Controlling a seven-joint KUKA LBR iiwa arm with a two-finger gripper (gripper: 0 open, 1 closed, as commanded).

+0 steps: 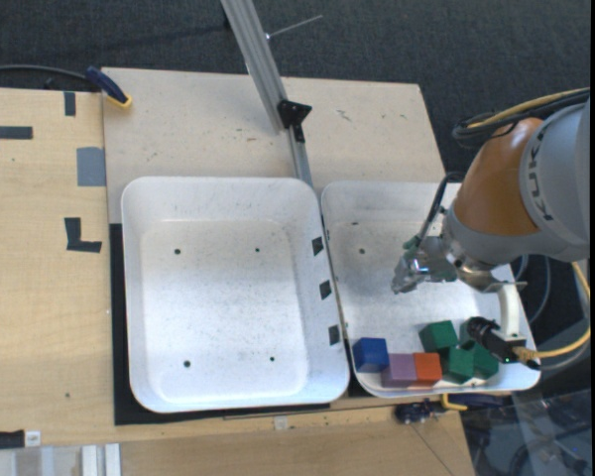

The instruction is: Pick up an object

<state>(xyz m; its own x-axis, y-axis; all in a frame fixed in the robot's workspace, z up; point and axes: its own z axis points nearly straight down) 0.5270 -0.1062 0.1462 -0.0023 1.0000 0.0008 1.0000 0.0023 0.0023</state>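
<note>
**Gripper hovers mid-bin, blocks cluster at the near wall**

The two-finger gripper (409, 278) hangs over the bare floor of the right-hand shallow white bin (377, 216), with nothing between its fingers; whether they stand wide or narrow I cannot tell, since the metal tips blur together from this angle. Above it the grey arm with its orange band (491, 191) reaches in from the right.

The graspable things all sit apart from the gripper, toward the bin's near edge. A small blue cube (371, 353) lies in the near left corner; beside it a purple block (403, 368) and an orange block (427, 366) touch each other, and two green blocks (439, 336) (466, 364) crowd just to their right.

The risk, as I judge it, comes from that crowding. Descending on the purple or orange block could bring a finger down on a neighbour instead of beside it, pushing the pile rather than gripping. The bin wall also stands close behind them. The blue cube, slightly separate, looks the safest target.

The left-hand white bin (223, 296) holds no blocks.
</note>
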